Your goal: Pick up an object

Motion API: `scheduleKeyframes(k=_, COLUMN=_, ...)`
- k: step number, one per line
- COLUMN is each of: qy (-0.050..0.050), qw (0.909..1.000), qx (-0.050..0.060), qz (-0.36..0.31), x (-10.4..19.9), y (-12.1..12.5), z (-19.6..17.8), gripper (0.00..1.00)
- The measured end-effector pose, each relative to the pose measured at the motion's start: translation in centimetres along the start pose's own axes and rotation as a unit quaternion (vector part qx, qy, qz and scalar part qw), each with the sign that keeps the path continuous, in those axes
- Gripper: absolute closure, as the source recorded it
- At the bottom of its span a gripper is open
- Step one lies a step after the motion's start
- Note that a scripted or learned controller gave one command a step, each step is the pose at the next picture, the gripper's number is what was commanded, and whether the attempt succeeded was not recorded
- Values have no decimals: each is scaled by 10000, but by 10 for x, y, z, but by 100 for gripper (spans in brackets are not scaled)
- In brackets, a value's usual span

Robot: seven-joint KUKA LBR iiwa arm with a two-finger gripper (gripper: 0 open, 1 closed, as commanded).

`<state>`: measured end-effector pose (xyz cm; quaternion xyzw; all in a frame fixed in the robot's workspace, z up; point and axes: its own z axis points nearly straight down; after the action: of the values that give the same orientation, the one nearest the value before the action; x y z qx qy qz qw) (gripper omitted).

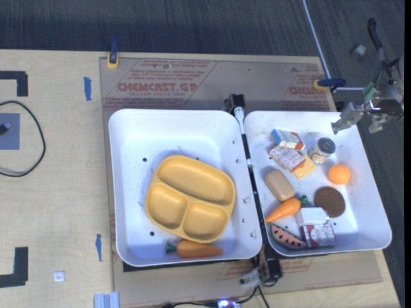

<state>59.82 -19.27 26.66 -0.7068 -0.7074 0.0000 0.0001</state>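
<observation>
The right bin [376, 220] holds several toy foods: an orange ball [339, 174], a brown round cookie [329, 201], a carrot [284, 209], a watermelon slice [287, 237], a tan bread roll [279, 185], a small jar [323, 148], a red and white carton [316, 230] and small packages [288, 153]. My gripper [347, 117] hangs at the bin's far right corner, above and to the right of the jar, with nothing seen in it.
The left bin [128, 140] holds a yellow divided plate [190, 198] and a second carrot [196, 249] by its near wall. A black divider bar [247, 165] runs between the bins. A cable [311, 24] slants across the back.
</observation>
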Motion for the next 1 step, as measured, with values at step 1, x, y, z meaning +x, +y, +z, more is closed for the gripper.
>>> scheduleKeyframes(k=1, qy=26, qw=10000, qx=-40, qz=-21, x=-24, y=31, z=164, gripper=0)
